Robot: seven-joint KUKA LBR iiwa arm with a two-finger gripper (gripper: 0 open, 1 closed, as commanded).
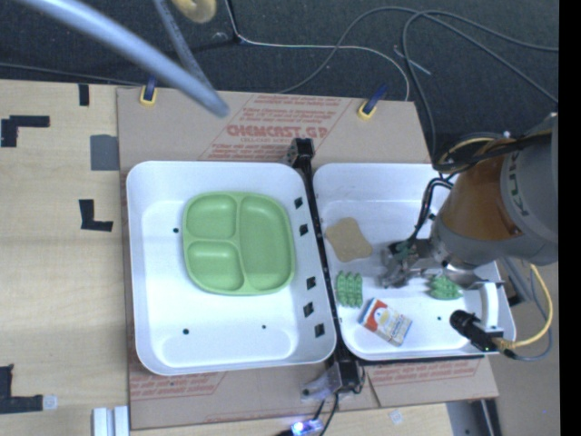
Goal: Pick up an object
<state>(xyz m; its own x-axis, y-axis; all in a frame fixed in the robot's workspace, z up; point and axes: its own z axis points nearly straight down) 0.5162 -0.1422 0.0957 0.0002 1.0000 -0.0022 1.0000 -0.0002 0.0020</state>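
The gripper (397, 267) sits low in the right bin (381, 182), its grip state unclear, near a tan pad (349, 240), green block (349, 288) and small carton (384, 322); the left bin (150, 243) holds a green divided plate (239, 242).

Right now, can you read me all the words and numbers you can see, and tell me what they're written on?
"CHEMCAST GP" (my best reading; blurry), in red on the cardboard behind the bins.
Smaller red lines above and below it: too blurred to read.
Red print on the cardboard's front edge: too small to read.
Small box in the right bin: red and white print, too small to read.
Green tray: no words on it.
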